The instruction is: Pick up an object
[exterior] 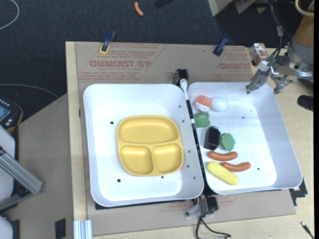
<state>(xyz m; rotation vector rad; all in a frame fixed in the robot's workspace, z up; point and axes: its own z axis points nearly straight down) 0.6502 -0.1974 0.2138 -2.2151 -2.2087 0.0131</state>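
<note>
Landmark: black block (pixel 212 137), lying near the left wall of the right bin (pixel 279 153). Nearest the camera from it: corn cob (pixel 222 173), below the block and slightly right, long axis slanting from upper left to lower right. Just above the cob, two sausages: lower one (pixel 235 166) below-right of the block, near-level, right end tipped up a little; upper one (pixel 222 156) directly under the block, lying almost level, left to right. The two sausages are close, whether touching I cannot tell. Green bumpy piece (pixel 228 141) just right of the block, seemingly touching it. The block itself stands on its long axis, running near to far with a slight tilt rightward at the top. Beyond the block: small green piece (pixel 202 119) just up-left, against the bin's left wall. Further still, an orange-and-white item (pixel 203 102) and a white ball (pixel 219 104) side by side, ball on the right. Far right of the block, over the bin's back edge: gripper (pixel 265 83), fingers parted moderately, nothing between them, well apart from every object. To the block's left, the left bin (pixel 99 133) holds a yellow divided tray (pixel 149 145), one wide compartment on the far side, two smaller ones nearer
</note>
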